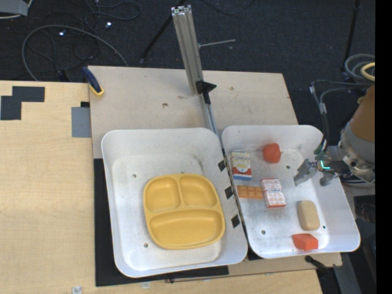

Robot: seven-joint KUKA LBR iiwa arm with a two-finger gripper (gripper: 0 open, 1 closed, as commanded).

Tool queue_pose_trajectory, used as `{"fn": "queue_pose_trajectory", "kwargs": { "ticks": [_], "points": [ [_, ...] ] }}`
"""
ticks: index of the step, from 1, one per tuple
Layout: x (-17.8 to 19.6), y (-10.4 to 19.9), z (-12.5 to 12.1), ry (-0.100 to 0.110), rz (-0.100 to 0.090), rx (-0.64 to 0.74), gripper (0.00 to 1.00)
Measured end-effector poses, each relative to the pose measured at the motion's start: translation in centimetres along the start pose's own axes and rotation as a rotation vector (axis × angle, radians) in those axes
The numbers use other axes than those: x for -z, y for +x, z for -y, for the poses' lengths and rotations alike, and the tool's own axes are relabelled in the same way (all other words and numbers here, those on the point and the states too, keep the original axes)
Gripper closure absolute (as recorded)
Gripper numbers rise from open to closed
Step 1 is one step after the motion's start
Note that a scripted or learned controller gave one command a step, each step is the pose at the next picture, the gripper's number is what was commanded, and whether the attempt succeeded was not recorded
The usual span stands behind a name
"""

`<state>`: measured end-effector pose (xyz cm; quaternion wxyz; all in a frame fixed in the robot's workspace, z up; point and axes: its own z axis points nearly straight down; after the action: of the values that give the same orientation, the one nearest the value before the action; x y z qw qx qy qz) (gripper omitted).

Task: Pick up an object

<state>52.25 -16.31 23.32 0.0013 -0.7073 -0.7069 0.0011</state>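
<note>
Camera view, wooden bench (pixel 245 97), two white bins (pixel 122 164), dark carpet (pixel 275 29)

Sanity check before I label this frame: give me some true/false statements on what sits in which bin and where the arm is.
1. The yellow divided plate lies in the left bin. True.
2. The tan block lies on the plate. False: it is in the right bin.
3. The gripper is at the right bin's right edge. True.
4. The left bin holds two red objects. False: both the red object and the second red object are in the right bin.
</note>
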Motion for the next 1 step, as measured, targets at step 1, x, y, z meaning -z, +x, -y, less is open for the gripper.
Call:
{"fn": "queue_pose_trajectory", "kwargs": {
  "ticks": [1],
  "points": [
    [0.09, -0.01, -0.05, -0.002, 0.0, 0.0, 0.0]
  ]
}}
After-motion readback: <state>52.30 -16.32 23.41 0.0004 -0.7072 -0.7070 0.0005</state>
